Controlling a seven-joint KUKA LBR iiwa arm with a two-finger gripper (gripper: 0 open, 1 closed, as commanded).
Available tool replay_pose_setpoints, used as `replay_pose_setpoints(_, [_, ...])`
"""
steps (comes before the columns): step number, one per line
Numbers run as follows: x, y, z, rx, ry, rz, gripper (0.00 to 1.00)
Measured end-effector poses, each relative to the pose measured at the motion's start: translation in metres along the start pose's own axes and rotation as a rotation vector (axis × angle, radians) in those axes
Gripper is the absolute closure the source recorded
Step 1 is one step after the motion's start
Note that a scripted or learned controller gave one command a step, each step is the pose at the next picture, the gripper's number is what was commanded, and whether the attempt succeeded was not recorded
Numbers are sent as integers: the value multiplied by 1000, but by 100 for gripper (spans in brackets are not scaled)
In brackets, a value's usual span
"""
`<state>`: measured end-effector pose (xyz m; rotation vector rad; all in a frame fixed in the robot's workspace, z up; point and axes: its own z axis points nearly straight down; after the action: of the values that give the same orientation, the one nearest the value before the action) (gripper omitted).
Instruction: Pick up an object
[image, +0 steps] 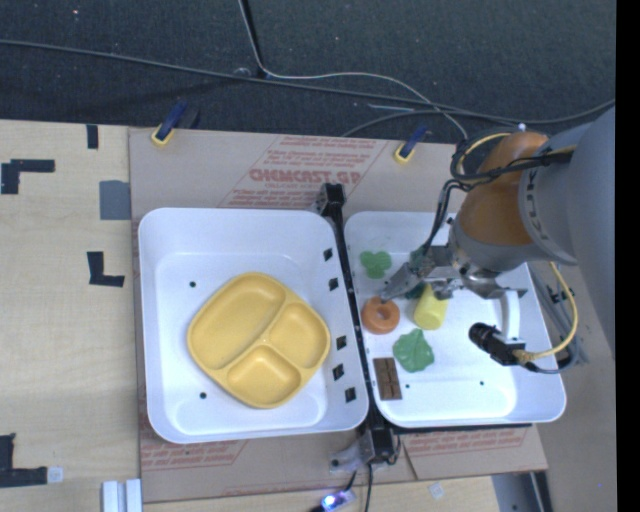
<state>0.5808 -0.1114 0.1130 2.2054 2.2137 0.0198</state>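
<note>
In the right bin (520, 400) lie a yellow block (430, 309), an orange ring (380, 316), two green leafy pieces (376, 263) (413, 350) and a small brown block (387, 378). My gripper (418, 289) hangs low over the middle of this bin, open, its dark fingers spread. One fingertip (396, 287) points toward the orange ring, the other sits by the yellow block's top edge. The yellow block lies just in front of the fingertips, and nothing is clamped between them. The wrist hides the bin floor behind the gripper.
The left bin (165, 300) holds a yellow divided plate (260, 338). A black divider (345, 300) runs between the bins. A black cable and connector (495, 342) dangle from the wrist over the right bin's right half. Cardboard lies under both bins.
</note>
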Motion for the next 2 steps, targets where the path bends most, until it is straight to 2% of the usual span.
replay_pose_setpoints(1, [-1,1,-9,-7,-5,-1,100])
replay_pose_setpoints(2, [1,2,-50,20,3,2,100])
